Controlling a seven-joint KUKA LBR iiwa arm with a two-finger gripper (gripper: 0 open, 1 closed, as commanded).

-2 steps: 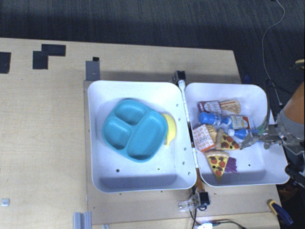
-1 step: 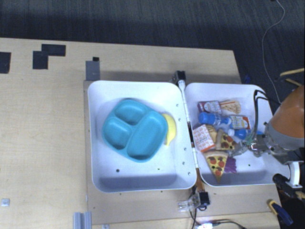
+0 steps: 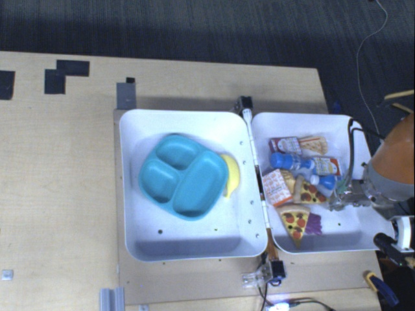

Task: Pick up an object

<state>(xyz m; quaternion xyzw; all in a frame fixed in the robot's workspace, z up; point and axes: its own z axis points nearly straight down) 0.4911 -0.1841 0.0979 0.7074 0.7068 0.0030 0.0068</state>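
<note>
The right bin (image 3: 347,233) holds a heap of small items. Among them are a toy pizza slice (image 3: 296,222), a purple piece (image 3: 313,223), a blue bottle (image 3: 290,162), a red-and-white packet (image 3: 278,186) and a brown snack pack (image 3: 302,144). My gripper (image 3: 342,201) hangs low at the right side of this bin, just right of the heap and beside a small orange-and-blue item (image 3: 316,193). Nothing shows in its grasp. The arm's orange band (image 3: 397,151) sits at the right edge.
In the left bin (image 3: 188,241) lies a blue divided plate (image 3: 183,175) with a yellow piece (image 3: 231,173) tucked under its right edge. A raised divider (image 3: 256,173) separates the bins. Black cable (image 3: 353,151) loops over the right bin's far corner.
</note>
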